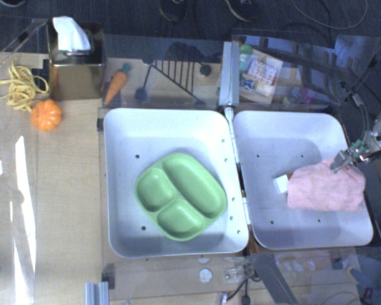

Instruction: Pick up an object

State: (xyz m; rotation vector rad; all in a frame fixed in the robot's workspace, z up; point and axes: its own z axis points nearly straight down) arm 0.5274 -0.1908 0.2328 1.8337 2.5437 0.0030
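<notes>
A pink cloth (326,187) lies crumpled in the right bin (286,132), toward its right wall. A small white block (280,183) rests against the cloth's left edge. My gripper (344,159) reaches in from the right and sits low over the cloth's upper right corner, at or very near the fabric. A green three-compartment plate (181,195) lies in the middle of the left bin (133,138), far from the gripper.
Beyond the bins, a brown tissue box (75,70), a toy carrot (115,86), an orange pumpkin (46,115) and yellow cord (17,86) sit at the back left. A metal divider (227,75) and packaged items (260,74) stand behind the right bin.
</notes>
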